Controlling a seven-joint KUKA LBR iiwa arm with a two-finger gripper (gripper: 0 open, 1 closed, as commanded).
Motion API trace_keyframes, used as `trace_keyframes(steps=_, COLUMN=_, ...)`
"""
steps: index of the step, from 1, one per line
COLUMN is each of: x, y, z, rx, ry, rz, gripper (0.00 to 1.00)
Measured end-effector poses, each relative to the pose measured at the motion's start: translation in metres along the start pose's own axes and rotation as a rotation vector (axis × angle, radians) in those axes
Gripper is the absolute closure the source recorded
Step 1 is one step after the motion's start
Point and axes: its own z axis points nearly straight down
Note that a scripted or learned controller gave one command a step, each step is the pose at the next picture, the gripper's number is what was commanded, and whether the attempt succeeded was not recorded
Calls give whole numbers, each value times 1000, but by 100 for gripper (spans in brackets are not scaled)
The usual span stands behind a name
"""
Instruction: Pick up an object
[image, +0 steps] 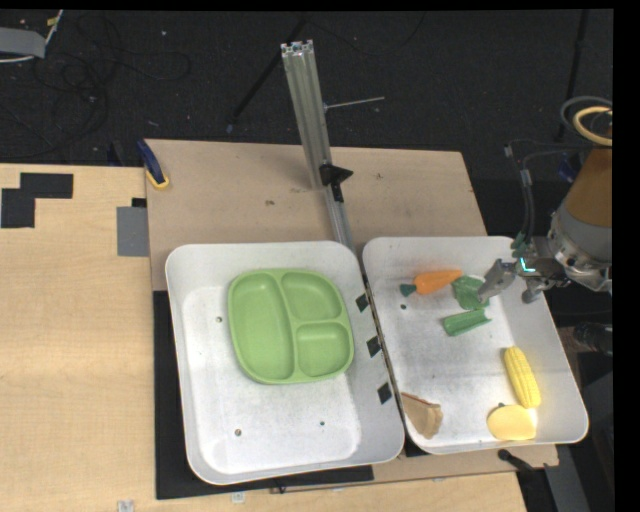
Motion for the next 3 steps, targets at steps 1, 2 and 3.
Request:
trace_keyframes(steps=1, x=0, y=1, z=-2, rx=-4, ry=-1, rz=0, gripper=0)
trace_keyframes(steps=2, x=4, y=-3, z=43, rx=0, ry=0, rz=-1, gripper=0)
trace_keyframes(steps=3, x=-5, y=1, z=92, rx=-2, ry=-1, rz=0, gripper=0)
